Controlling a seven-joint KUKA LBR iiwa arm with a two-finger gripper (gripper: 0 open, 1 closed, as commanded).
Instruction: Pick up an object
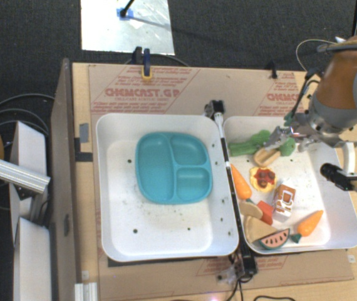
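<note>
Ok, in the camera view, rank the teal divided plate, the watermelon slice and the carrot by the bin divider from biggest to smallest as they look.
1. Teal divided plate, clearly largest.
2. Watermelon slice and carrot look about alike; too close to rank.

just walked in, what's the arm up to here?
The KUKA arm is reaching into the right bin from the right, with its gripper low over the far end, right by a green toy and a tan piece. Nothing visibly lifted yet. The rest of the toy food, including an orange carrot, a watermelon slice and a small pizza, lies in that bin. The left bin holds a teal divided plate.
</note>
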